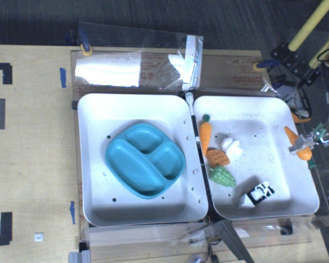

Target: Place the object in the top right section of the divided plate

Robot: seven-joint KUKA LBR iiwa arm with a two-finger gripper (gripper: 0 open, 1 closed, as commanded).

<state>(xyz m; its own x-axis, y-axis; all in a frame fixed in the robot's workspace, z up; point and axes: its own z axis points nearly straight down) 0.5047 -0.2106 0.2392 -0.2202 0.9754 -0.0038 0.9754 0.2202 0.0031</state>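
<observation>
A blue divided plate point(144, 159) lies in the left white bin point(93, 125), turned at an angle. It has one long section at the lower left and two smaller sections at the top and right, all bare. The right white bin point(263, 111) holds a toy carrot point(205, 133), a white lump point(231, 147), an orange-brown piece point(218, 158), a green leafy piece point(222, 176) and a black-and-white item point(260, 193).
An orange carrot-like piece point(302, 150) with a small grey metal part point(306, 141) across it sits on the right bin's right rim. Cables and a yellow pole point(312, 19) stand beyond the far right corner. A clear plastic sheet point(137, 64) stands behind the bins.
</observation>
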